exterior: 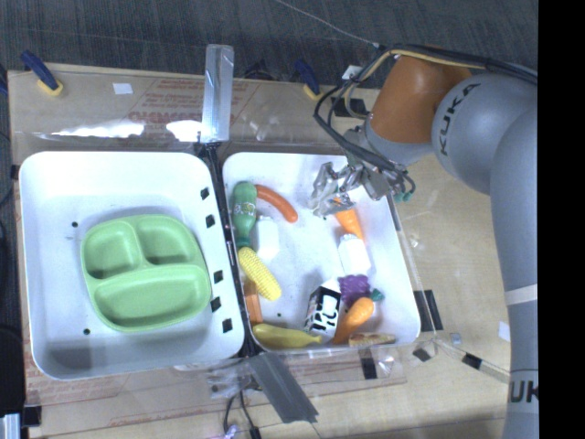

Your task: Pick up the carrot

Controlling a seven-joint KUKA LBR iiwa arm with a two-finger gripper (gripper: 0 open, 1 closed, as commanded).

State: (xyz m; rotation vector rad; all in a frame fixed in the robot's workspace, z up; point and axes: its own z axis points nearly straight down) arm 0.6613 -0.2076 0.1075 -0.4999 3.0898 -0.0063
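Camera view: the carrot sits in the right bin near its far right wall, long axis slanting, top under the end effector, whose fingers appear closed around it.

The gripper sits over the right bin, directly above a carrot. The bin also contains corn, a hot dog and a banana. A green plate occupies the left bin.
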